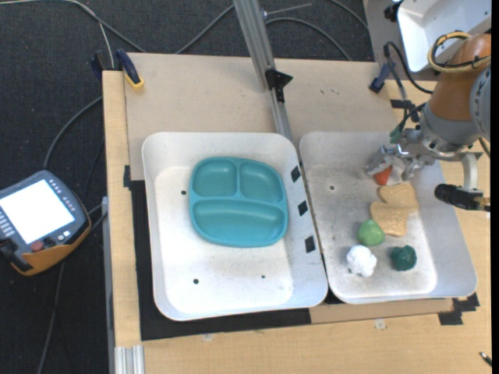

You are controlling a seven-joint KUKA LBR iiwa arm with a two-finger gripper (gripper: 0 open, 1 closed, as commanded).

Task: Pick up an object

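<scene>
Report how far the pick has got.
Done: the gripper has reached the right bin and sits low at a small red-orange object. In hand: nothing that can be confirmed; the view does not show that object clamped. Left: secure and lift one item. The tan pieces, green ball, white object and dark green object lie in the bin.
</scene>
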